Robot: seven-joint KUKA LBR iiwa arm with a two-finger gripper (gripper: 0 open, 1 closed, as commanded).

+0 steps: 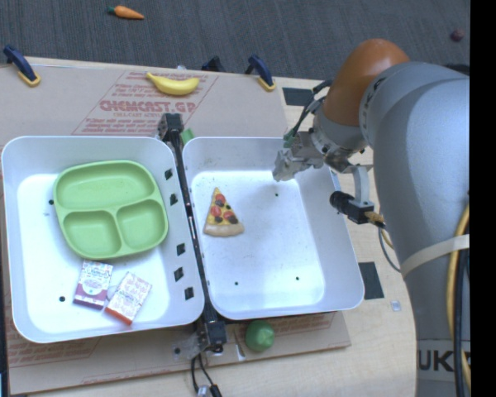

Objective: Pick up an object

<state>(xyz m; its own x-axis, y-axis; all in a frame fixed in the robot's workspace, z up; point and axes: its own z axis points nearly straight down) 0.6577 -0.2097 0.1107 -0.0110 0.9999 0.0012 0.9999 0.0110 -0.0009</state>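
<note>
Pizza slice lies near the left wall of the right bin, toward its far side. The gripper hangs over that bin's far right corner, well apart from it; its claw's state cannot be told.

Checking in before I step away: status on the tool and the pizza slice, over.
Tool above right bin's far right corner, nothing seen held. Pizza slice flat in that bin, left side, untouched. Path between them clear.
</note>
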